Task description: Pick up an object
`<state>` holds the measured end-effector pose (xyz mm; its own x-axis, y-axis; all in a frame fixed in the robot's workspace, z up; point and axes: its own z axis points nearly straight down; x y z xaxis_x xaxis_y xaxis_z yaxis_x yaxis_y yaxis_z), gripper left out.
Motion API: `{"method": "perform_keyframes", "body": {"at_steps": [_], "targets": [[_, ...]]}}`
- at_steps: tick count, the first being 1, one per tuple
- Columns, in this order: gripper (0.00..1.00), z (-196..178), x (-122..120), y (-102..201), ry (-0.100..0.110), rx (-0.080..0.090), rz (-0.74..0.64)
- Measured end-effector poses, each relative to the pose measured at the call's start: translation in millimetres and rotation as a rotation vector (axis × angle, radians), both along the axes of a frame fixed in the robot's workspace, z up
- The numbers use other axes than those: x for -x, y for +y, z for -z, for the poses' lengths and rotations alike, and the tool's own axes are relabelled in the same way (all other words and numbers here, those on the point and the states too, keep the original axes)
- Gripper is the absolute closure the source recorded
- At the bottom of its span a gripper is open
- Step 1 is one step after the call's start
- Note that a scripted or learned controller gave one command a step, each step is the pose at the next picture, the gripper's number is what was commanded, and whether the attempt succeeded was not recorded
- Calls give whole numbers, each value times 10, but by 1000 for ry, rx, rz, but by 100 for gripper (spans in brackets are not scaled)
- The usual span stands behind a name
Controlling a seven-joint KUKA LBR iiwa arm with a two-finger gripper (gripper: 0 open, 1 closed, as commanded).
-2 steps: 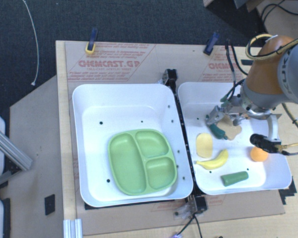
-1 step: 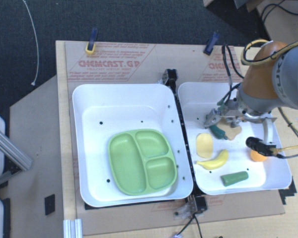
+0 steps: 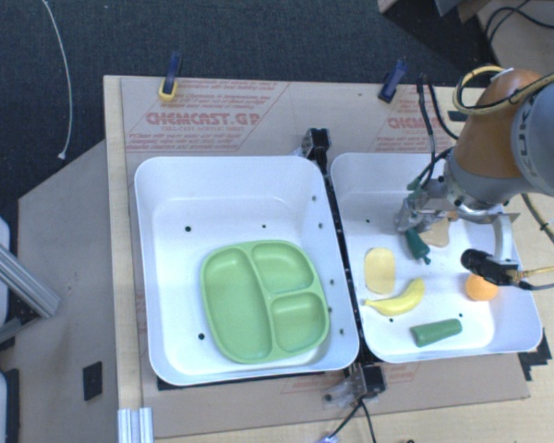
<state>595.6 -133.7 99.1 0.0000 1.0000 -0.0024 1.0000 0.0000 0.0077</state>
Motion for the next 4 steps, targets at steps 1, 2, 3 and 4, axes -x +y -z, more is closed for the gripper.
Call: {"method": "perform_keyframes", "body": {"at_steps": [1,2,3,4], "targets": [[100,-589,77,-9,3,-1,1],[100,-1091,61,-10,1,0,-1],[100,-1235,43,528,3,-4,-6],[100,-1344,74,1077,5,-3,-6]]}}
